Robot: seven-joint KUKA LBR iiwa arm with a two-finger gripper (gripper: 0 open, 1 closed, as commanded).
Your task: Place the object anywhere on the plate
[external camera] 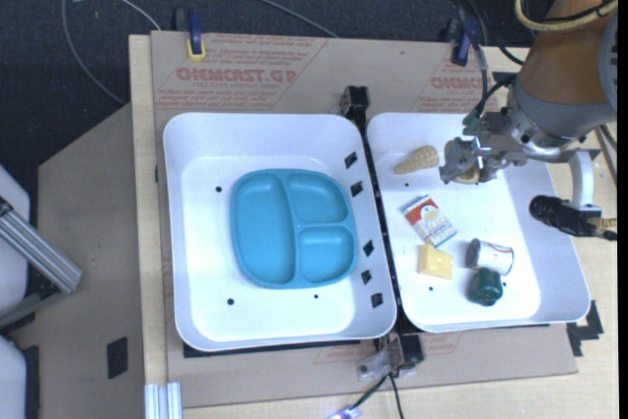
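A blue divided plate (292, 227) lies in the middle of the left bin (196, 152). My gripper (461, 162) hangs low over the back of the right bin (549, 280), with the arm coming in from the right. A tan cone-shaped piece (417, 159) lies just left of the gripper. A small tan bit (470, 176) shows right under the gripper; I cannot tell whether it is held.
Further forward in the right bin lie a red and white packet (428, 218), a yellow wedge (436, 261), a grey and white can (490, 255) on its side and a dark green lump (484, 287). Black clips (355, 100) sit along the divide between the bins.
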